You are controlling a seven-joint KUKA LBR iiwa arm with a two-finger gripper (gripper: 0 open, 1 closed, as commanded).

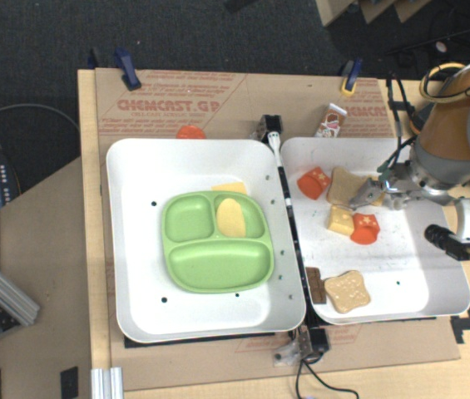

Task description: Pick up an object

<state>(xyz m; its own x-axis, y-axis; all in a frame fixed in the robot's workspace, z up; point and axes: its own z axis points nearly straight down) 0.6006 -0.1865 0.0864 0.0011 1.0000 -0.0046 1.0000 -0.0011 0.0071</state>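
Gripper (376, 191) sits low over the right bin (434, 293), its fingertips at the edge of a tan block (344, 186); whether they are spread or closed, I cannot tell. Just beside the block lie a red piece (313, 182), a yellow cheese wedge (340, 220) and a red cup-like piece (365, 229). Nearer the front rim rests a toast slice (345, 291). The left bin (135, 223) holds a green divided plate (216, 243) with a yellow piece (230, 217) in one compartment.

Divided plate (216, 256) in left bin (131, 223) (centred)
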